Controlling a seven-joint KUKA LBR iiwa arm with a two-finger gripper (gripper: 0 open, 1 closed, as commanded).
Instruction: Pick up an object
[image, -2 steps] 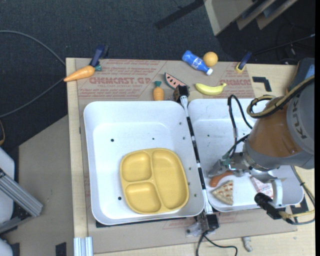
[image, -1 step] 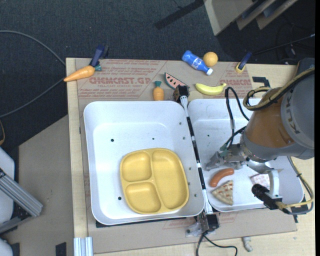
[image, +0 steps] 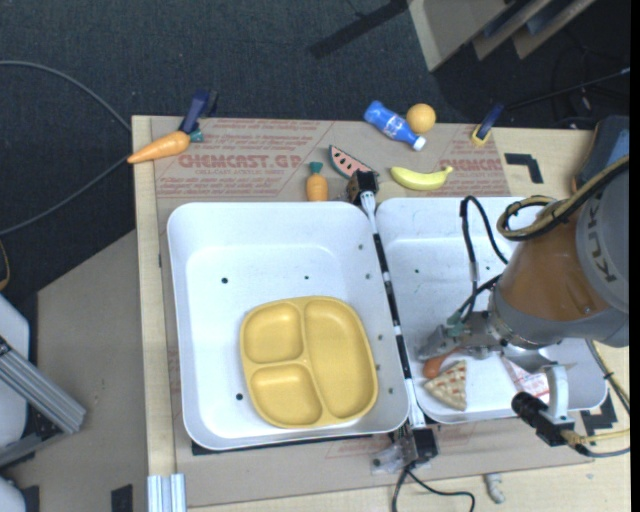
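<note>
Toward four o'clock in the camera view, the grey arm with its orange band reaches over the right bin, and the hand sits low near that bin's six o'clock corner; whether it is released or clenched cannot be told from this slant. Just beside it, at about six o'clock from it, lies a pizza slice, tan with darker specks, and a small red-orange piece rests touching its nine o'clock edge. Nothing can be seen between the fingers. At nine o'clock from the right bin, the left bin carries a yellow divided plate with three compartments. Along the bench at twelve o'clock lie a carrot, a smaller carrot, a watermelon slice, a banana, a blue bottle and an orange ball, all well apart from the hand.
</note>
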